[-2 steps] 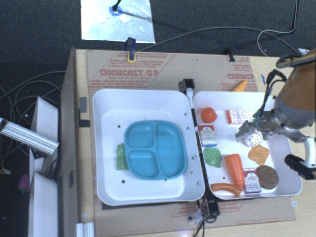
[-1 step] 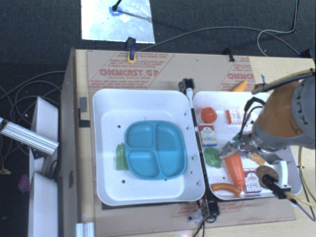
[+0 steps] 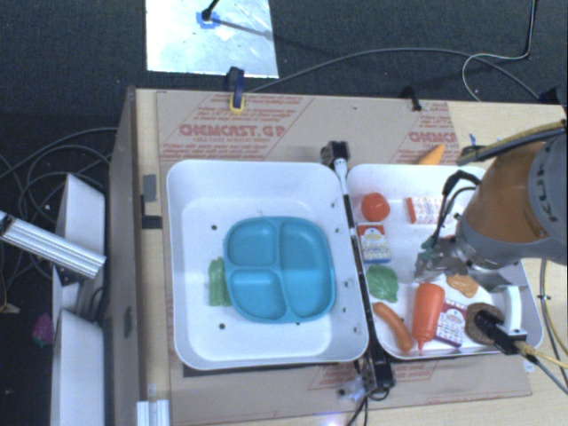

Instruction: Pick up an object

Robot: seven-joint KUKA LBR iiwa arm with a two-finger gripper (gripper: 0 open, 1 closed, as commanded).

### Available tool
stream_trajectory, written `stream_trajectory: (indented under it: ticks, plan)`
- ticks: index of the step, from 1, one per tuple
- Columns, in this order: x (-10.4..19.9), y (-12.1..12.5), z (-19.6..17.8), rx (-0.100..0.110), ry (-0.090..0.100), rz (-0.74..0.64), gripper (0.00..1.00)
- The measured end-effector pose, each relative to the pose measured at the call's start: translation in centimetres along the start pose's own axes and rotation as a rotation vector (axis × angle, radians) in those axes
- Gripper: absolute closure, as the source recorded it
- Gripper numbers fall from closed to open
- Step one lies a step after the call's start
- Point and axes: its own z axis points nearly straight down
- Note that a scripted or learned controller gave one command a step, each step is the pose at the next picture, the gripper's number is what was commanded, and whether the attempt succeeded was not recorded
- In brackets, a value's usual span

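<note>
The right bin (image 3: pixel 390 177) holds several small items: a red tomato (image 3: pixel 375 207), a white, red and blue box (image 3: pixel 374 243), a red-and-white packet (image 3: pixel 424 209), a green leafy piece (image 3: pixel 383 281), an orange sausage (image 3: pixel 393 325), an upright-looking orange carrot (image 3: pixel 427 312), a second red-and-white packet (image 3: pixel 451 324) and a tan pastry (image 3: pixel 461 284). My gripper (image 3: pixel 429 263) hangs low in this bin, just above the carrot's top end and between the green piece and the pastry. The arm's wrist covers the bin's right side.
The left bin (image 3: pixel 191 264) carries a blue divided plate (image 3: pixel 279 268) with a green piece (image 3: pixel 218 282) at its left edge. An orange item (image 3: pixel 431 155) lies outside, behind the right bin. A thin divider rail (image 3: pixel 353 247) runs between the bins.
</note>
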Motion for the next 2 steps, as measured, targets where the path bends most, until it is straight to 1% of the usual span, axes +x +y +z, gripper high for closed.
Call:
stream_trajectory:
  ticks: [1,2]
  plan:
    - [0.0,0.0,0.0,0.000,0.000,0.000,0.00]
    - [-0.4,-2.9,1.7,0.000,0.000,0.001,0.00]
